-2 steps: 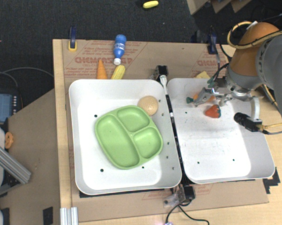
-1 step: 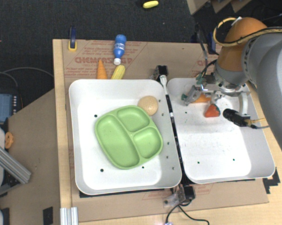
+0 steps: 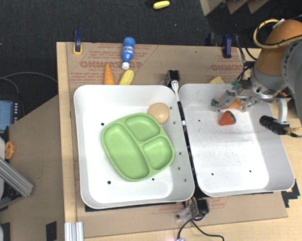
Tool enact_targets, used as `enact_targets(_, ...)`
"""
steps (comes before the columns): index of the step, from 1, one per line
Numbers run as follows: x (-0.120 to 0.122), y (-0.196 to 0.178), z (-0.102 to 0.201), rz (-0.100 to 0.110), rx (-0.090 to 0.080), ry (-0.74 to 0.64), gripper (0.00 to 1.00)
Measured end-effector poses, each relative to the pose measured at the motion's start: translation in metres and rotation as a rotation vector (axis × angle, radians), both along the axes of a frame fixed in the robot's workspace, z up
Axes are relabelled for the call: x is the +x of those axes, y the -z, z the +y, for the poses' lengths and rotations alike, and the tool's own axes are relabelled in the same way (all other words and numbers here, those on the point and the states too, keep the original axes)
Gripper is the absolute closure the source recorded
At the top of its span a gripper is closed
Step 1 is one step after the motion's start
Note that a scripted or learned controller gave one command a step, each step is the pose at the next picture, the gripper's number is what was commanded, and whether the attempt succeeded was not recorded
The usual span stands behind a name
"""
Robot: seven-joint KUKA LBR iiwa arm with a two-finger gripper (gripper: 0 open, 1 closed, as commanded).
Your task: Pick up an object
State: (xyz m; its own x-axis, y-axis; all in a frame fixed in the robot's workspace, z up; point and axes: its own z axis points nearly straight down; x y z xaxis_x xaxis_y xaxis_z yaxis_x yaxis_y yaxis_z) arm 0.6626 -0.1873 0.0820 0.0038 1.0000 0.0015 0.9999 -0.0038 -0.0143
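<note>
So I'm watching the gripper [image 3: 231, 102] hanging low over the far end of the right bin [image 3: 241, 169], and I honestly can't tell whether it's clamped on anything or not. Sitting right under and just in front of it is a red strawberry-looking toy [image 3: 227, 118], touching or nearly touching the tool. Over in the left bin [image 3: 91, 179] I'm seeing a green divided plate [image 3: 137, 145] with a beige ball [image 3: 159, 112] against its far edge.
</note>
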Motion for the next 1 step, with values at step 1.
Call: enact_targets(1, -0.0359, -0.0028, -0.0022, -0.01, -0.001, -0.002, 0.0)
